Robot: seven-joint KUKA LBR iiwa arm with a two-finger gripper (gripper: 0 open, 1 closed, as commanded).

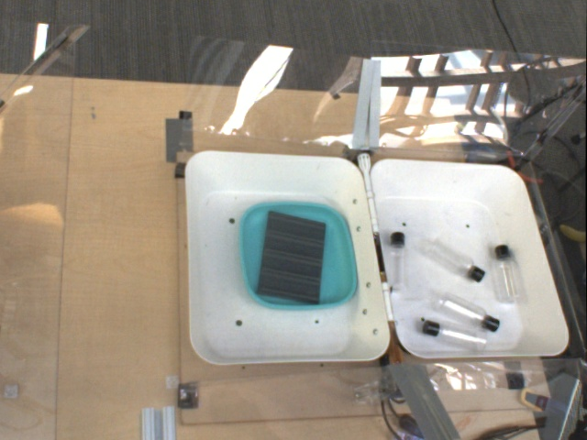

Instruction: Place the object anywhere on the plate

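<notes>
The camera view looks down at a slant on a pale wooden bench (pixel 92 273) carrying two shallow white bins side by side.

The left bin (pixel 211 328) fills the centre of the frame. A teal plate (pixel 343 264) with rounded corners rests on its floor, a little left of the bin's middle. A dark grey ribbed block (pixel 293 258), rectangular and slightly tilted, lies flat on the plate, wholly within the plate's rim, with teal showing on all four sides of it. No label or writing can be read on the block or the plate.

The right bin (pixel 440 186) sits at centre right, its left edge touching the left bin's right edge. Clear vials with black caps lie scattered across its lower half: one vial (pixel 456 258) runs diagonally near the middle, another vial (pixel 504 273) lies almost upright near the right wall, and two more vials (pixel 463 324) lie close together near the bottom. A small black cap (pixel 397 239) stands alone near the bin's left wall. The vials carry no legible print.

Behind the bins, at the top of the frame, clear plastic sheeting (pixel 266 76) catches bright reflections.
</notes>
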